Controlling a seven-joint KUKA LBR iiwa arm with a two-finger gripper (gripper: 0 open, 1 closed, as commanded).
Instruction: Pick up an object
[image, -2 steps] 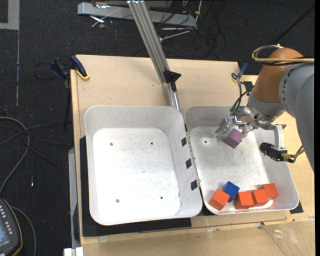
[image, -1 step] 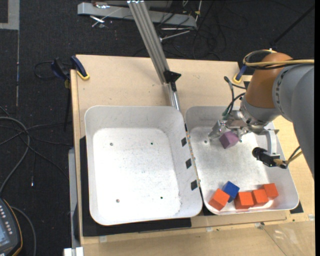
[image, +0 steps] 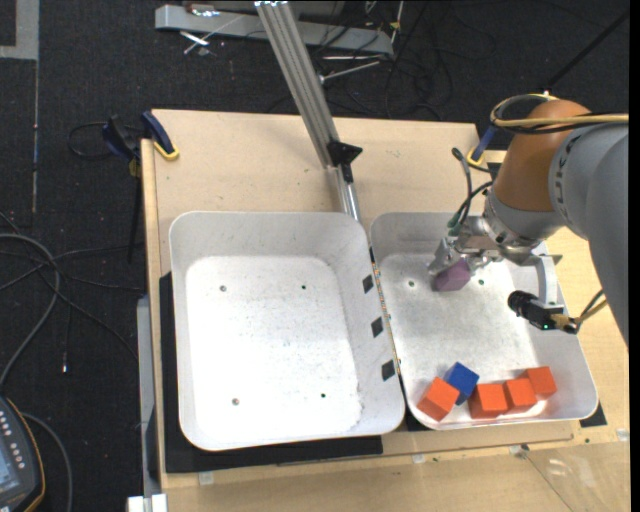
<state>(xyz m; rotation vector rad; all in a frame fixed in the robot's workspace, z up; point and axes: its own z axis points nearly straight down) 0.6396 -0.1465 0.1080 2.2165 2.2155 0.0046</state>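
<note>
Dark carpet strewn with black cables surrounds a pale wooden bench (image: 260, 160) that carries two shallow white bins side by side. On the right, the grey arm (image: 590, 190) with its orange band reaches in over the right bin (image: 480, 330), its gripper (image: 455, 262) lowered over the far part of that bin. A small mauve object (image: 451, 277) sits at the tips of the gripper, close up against them, though whether it is actually clamped between them or merely lying beneath cannot be told from this slanted view. Along the near edge of the right bin lies a row of blocks: an orange block (image: 437, 398) at the left, a blue block (image: 462, 379) touching it just behind, and then three more orange blocks (image: 513, 391) running toward the bin's right corner, close together. The left bin (image: 270, 330) shows a speckled white floor. A grey metal pole (image: 305, 85) slants across the far side of the bench toward the gap between the bins, and a yellow-tipped clamp (image: 150, 135) grips the bench's far left corner.
</note>
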